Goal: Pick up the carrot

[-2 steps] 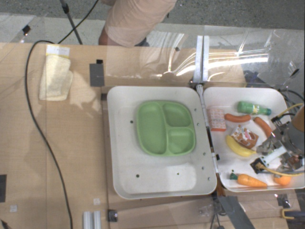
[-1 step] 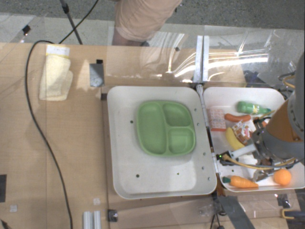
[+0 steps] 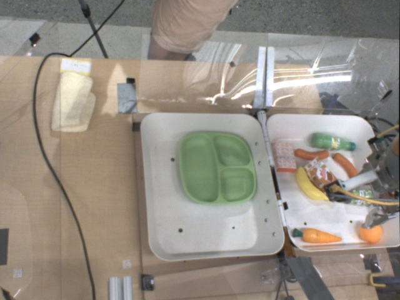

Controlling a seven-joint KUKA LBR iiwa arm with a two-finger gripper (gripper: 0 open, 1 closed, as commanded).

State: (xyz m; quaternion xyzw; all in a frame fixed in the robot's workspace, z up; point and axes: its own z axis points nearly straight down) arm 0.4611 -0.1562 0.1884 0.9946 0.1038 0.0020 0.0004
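The carrot (image 3: 320,235) lies flat near the front wall of the right bin (image 3: 325,125), its orange body pointing right and its green top pointing left. My gripper (image 3: 377,216) comes in at the right edge of the camera view, low over the bin's right side. It is to the right of the carrot and clear of it, just above a small orange fruit (image 3: 370,233). Nothing shows in its grasp.
The right bin also holds a banana (image 3: 310,185), a green bottle (image 3: 333,142), two sausages (image 3: 310,154) (image 3: 345,164), a snack packet (image 3: 321,172) and a pale wrapper (image 3: 284,155). A green divided plate (image 3: 218,167) sits in the left bin (image 3: 162,230).
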